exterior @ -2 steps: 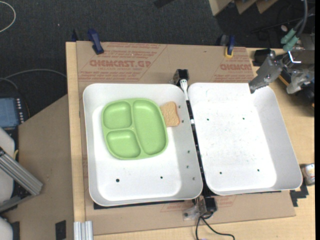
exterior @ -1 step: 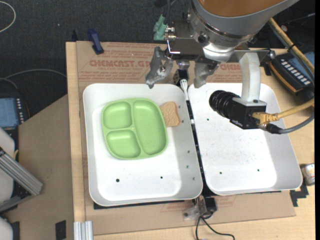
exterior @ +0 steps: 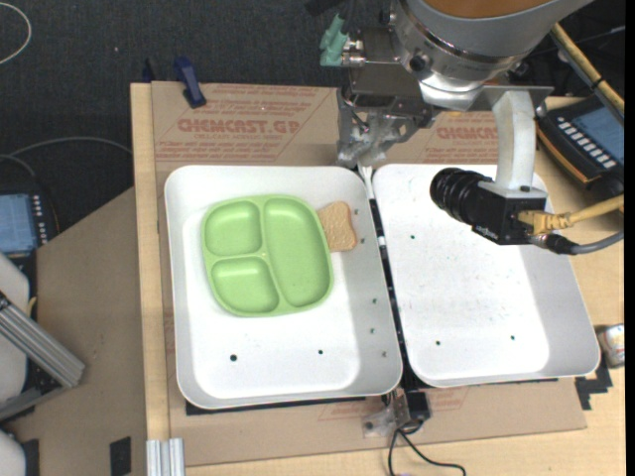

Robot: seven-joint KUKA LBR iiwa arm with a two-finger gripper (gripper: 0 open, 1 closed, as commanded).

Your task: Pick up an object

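Cracker (exterior: 339, 225) is lying at the green tray's (exterior: 266, 256) three o'clock; gripper (exterior: 369, 142), grip state unreadable, is hovering at one o'clock, needing a centred descent.

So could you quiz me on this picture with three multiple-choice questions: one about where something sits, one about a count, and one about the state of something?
1. Where does the green plastic divided plate lie?
A. In the left shallow white bin
B. In the right shallow white bin
C. On the cardboard outside the bins

2. How many compartments does the plate have?
A. Two
B. Three
C. Five

3. How does the small tan cracker-like piece sit relative to the plate?
A. Inside a compartment
B. Beside the plate's upper right edge
C. In the other bin

Answers:
1. A, since the plate rests on the floor of the left shallow white bin.
2. B, since two smaller sections on the left and one long section on the right can be counted.
3. B, since the piece lies on the bin floor against the plate's rim, outside its sections.
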